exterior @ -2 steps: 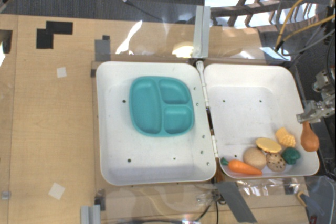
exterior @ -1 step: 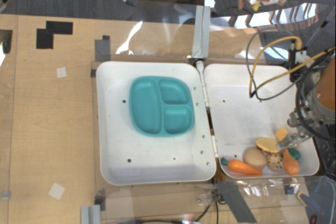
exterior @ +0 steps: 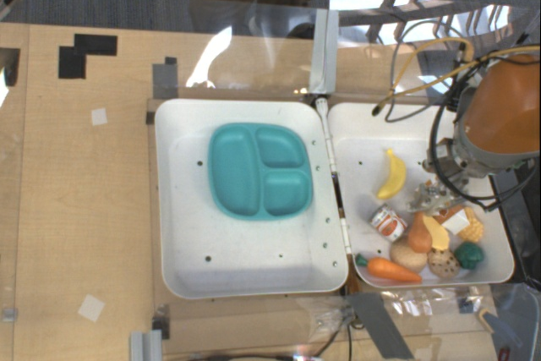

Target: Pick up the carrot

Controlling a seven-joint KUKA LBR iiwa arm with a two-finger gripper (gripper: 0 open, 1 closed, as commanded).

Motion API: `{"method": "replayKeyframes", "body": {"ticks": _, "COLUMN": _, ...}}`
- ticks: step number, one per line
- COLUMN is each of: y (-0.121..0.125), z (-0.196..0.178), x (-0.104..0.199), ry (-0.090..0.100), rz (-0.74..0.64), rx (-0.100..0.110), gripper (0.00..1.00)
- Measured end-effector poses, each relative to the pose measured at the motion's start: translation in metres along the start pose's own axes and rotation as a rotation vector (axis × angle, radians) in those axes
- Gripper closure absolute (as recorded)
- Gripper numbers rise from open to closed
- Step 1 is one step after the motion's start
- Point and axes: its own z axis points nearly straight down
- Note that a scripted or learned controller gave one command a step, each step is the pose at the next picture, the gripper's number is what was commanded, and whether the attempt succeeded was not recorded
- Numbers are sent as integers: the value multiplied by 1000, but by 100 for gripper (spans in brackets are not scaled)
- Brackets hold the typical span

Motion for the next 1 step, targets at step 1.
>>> {"method": "replayKeyframes", "body": {"ticks": 1, "y": -1, "z": -148, "x": -20, "ry": 6, "rz": 6, "rx": 18, "gripper": 100}}
